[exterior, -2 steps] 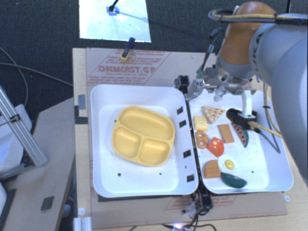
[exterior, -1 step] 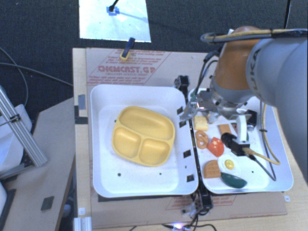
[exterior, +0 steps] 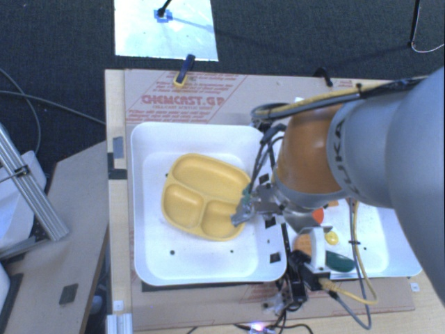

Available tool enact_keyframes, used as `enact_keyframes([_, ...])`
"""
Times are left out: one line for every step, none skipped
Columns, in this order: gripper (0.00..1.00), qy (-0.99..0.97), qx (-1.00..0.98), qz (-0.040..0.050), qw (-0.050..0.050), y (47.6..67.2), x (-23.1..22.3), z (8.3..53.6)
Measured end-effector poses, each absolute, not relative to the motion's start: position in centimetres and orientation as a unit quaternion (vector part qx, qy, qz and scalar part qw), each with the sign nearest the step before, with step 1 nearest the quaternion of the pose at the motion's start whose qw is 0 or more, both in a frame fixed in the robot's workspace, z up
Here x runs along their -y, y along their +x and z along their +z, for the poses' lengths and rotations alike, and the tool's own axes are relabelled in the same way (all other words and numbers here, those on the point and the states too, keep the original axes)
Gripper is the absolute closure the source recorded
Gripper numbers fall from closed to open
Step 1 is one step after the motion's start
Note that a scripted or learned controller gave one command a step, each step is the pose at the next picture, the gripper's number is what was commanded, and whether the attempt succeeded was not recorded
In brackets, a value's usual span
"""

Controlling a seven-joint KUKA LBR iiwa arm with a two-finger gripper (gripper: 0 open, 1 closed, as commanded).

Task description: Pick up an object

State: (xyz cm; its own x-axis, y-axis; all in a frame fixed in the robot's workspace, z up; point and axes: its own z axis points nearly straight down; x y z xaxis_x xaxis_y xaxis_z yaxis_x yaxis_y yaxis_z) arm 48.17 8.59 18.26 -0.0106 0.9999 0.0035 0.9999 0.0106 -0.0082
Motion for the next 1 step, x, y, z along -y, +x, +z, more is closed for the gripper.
enact_keyframes([0.00, -0.701, 0.713, -0.0011, 0.002, 48.38, -23.01, 11.64])
